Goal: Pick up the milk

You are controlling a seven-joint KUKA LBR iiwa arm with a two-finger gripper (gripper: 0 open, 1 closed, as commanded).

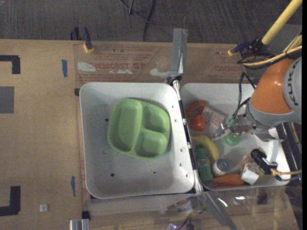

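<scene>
We note the milk, a small carton lying tilted at the near right corner of the right bin, with the gripper farther back, up-left of it, its grip state something we cannot tell.

The right bin is crowded with items hemming the milk; the left bin's margins around the green tray lie open.

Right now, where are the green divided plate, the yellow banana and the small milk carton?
Green divided plate (139, 127): camera view, ridge between its compartments, left bin.
Yellow banana (209, 147): camera view, middle of its curve, right bin.
Small milk carton (250, 171): camera view, its white side, right bin's near corner.
</scene>
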